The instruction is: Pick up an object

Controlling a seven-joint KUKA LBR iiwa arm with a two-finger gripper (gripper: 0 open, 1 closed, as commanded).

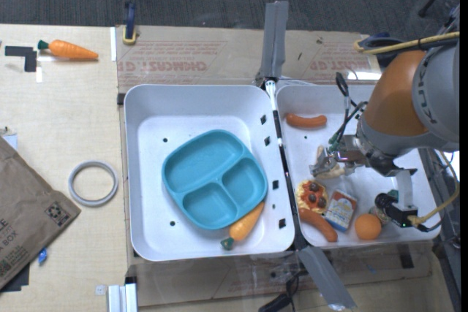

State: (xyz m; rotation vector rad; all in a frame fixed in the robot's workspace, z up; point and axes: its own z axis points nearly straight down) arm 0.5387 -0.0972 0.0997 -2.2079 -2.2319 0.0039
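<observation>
A brown cardboard box lies at the near left corner of the bench, far left of the gripper. Beside the box rests a grey tape ring, and a carrot sits far up and left of the tool on the bench. In the left bin, left of the gripper, a blue divided plate lies flat, with a second carrot leaning against its near rim. The gripper hangs low in the right bin, pointing left, its tip over a pale, crumpled object; whether its fingers are apart or together cannot be told from this view. Just above the tool lies a sausage. Just below it sits a pizza slice toy, with another sausage nearer the front wall. Below and slightly right of the tool stands a small carton, and further right an orange.
</observation>
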